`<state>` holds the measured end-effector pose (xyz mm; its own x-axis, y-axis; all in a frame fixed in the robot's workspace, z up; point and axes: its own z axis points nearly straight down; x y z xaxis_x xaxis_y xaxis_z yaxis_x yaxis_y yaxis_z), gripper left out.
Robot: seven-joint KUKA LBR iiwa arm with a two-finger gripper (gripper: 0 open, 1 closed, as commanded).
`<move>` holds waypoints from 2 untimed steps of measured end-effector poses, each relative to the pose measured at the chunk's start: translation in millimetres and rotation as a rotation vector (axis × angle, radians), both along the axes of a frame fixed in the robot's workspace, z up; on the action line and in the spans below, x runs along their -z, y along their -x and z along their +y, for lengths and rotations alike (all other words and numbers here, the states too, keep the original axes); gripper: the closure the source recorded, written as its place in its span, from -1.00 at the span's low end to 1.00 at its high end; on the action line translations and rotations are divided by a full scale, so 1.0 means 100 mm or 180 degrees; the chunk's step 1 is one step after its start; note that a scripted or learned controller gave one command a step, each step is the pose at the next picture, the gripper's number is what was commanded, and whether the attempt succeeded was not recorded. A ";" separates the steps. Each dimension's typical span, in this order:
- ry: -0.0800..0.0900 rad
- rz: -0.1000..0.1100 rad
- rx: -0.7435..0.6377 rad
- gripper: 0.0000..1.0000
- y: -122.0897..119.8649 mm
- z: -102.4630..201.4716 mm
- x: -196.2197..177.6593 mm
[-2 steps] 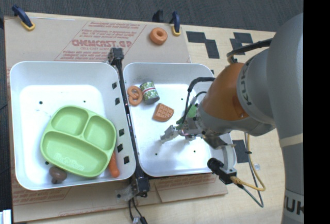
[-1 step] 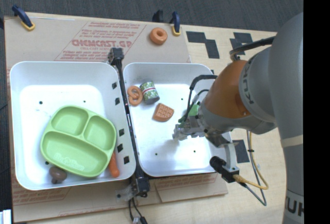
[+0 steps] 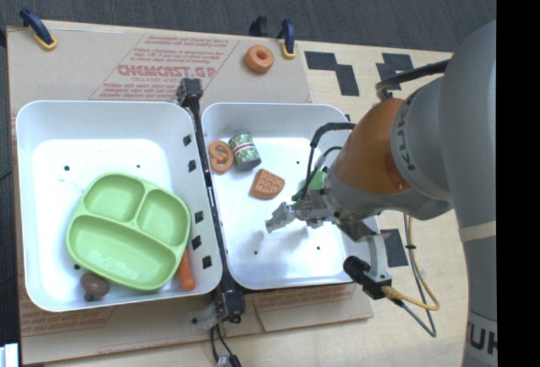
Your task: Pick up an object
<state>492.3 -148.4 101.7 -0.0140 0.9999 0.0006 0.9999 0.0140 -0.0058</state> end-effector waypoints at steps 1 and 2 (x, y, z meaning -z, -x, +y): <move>-0.0001 0.0001 -0.0011 1.00 -0.01 0.00 -0.10; 0.0001 0.0002 -0.0015 -1.00 -0.01 0.00 -0.10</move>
